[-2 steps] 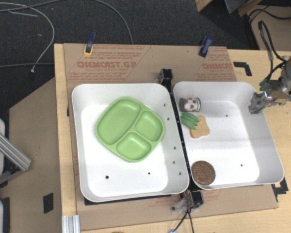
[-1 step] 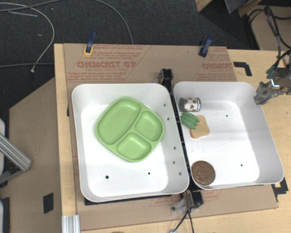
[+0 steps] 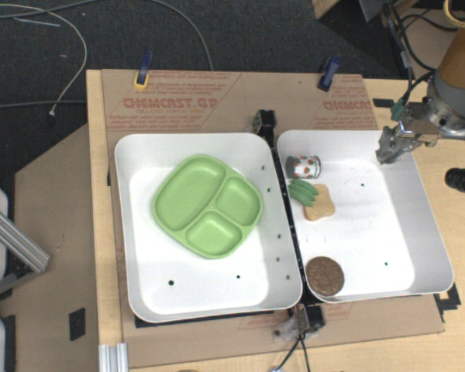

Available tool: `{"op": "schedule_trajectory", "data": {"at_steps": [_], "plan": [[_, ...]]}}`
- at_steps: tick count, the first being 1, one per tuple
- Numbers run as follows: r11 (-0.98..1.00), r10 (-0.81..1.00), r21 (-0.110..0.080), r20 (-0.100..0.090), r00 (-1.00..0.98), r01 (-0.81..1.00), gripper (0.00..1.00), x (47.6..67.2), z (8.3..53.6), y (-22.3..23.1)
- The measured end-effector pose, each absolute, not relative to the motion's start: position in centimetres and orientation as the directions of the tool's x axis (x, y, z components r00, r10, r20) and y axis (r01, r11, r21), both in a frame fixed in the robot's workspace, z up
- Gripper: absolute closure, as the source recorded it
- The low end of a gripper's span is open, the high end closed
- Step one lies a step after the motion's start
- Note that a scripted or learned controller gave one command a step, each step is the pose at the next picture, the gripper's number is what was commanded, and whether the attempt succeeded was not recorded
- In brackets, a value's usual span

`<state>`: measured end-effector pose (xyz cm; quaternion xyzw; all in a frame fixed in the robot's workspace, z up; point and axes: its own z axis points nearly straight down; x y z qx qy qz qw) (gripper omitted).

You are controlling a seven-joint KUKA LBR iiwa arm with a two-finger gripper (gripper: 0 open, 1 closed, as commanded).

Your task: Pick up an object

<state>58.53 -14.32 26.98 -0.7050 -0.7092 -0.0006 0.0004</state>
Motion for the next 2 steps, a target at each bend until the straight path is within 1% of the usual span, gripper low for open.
{"op": "schedule_trajectory", "data": {"at_steps": [1, 2], "plan": [[0.006, 1.000, -0.003, 0.003, -0.006, 1.000, 1.00, 59.8, 25.4, -8.9], [0.007, 1.000, -0.002, 0.004, -0.007, 1.000, 1.00, 59.8, 25.6, -2.9]]}}
